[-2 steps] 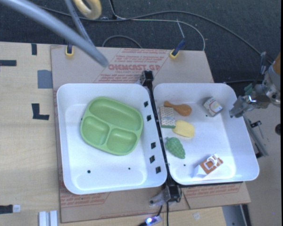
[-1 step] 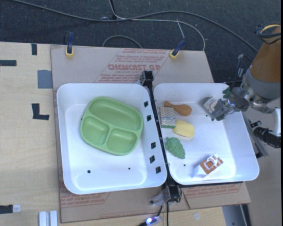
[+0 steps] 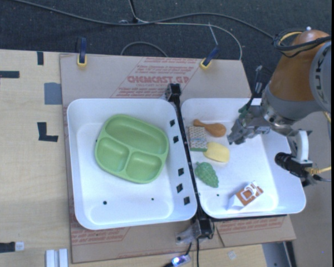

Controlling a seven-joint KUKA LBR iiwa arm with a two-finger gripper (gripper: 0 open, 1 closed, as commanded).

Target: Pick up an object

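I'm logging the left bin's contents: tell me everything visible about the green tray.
The green tray is pale green, looks like plastic, with rounded corners and three compartments: one large, two smaller. It lies flat, open side up, turned at an angle, in the left bin, nearer its far side. It rests on the bin floor; nothing lies in it.

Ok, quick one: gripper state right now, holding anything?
Gripper: over the right bin, beside the yellow piece and the drumstick; open or closed cannot be told, and nothing is seen held.
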